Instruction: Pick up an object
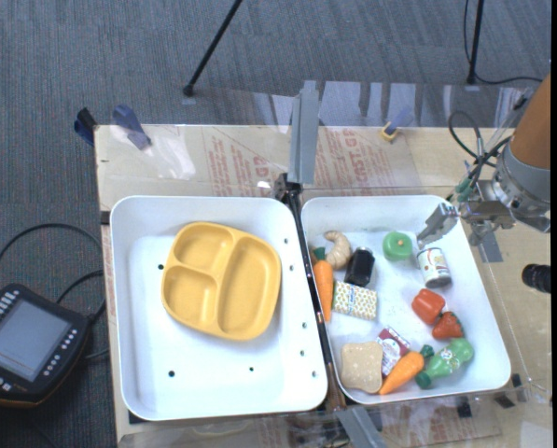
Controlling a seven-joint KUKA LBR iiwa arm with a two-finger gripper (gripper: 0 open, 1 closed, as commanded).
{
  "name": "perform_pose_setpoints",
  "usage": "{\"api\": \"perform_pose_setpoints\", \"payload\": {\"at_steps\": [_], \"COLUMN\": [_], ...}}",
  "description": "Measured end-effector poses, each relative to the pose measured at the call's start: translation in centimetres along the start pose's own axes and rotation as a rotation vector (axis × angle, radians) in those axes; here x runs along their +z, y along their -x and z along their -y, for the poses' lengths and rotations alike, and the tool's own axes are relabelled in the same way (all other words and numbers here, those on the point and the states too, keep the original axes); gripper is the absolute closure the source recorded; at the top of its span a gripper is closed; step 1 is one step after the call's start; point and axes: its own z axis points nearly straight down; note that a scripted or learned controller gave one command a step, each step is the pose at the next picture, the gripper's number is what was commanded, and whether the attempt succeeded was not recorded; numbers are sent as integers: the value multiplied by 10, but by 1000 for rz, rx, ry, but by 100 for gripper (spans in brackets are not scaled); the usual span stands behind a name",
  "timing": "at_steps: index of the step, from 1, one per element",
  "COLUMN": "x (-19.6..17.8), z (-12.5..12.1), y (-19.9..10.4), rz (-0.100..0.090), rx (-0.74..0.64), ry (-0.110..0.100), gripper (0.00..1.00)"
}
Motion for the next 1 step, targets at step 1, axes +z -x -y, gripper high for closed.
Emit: {"api": "perform_pose_setpoints", "payload": {"at_steps": [1], "x": [147], "z": [-49], "y": [33], "rz": [-2], "rx": [137], "ry": [-16], "gripper": [0]}}
